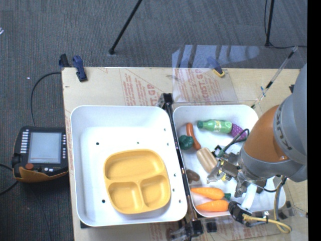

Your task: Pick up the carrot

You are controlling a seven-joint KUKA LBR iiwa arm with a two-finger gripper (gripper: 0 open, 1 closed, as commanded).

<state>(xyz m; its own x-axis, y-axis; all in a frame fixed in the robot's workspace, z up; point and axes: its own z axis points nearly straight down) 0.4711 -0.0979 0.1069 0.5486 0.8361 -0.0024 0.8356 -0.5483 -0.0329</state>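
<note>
Two orange carrots lie at the front of the right bin (251, 112). One carrot (206, 192) has a green end pointing right, and a second carrot (213, 205) lies just in front of it by the bin's front wall. My gripper (229, 181) hangs low over the bin, just right of and slightly behind the nearer-to-centre carrot, below the orange wrist band (263, 142). Nothing is seen held in it. Its body hides part of the bin floor to the right of the carrots.
The right bin also holds a green bottle (215, 126), purple grapes (236, 130), a red sausage (189, 130), a dark green item (186, 142), a tan bun (206, 159) and a brown piece (192, 175). A yellow divided plate (136, 181) sits in the left bin (85, 134).
</note>
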